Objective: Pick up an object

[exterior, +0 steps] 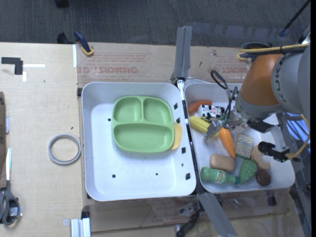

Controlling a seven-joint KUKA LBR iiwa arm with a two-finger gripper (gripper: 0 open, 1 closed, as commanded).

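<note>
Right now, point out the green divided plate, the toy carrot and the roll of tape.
Green divided plate [143, 124], camera view, on the ridge between its compartments.
Toy carrot [227, 141], camera view, mid orange body.
Roll of tape [64, 138], camera view, on its upper rim.

The right bin holds a cluster of toy foods. An orange carrot lies at a slant near the bin's middle, tip pointing toward the front edge. A yellow corn cob rests by the left wall, with a red-orange sausage behind it toward the back-left corner. A tan bread piece sits beside the carrot, and a green bottle (lying on its side) runs along the front edge. A dark brown ball lies in the front-right corner.
</note>
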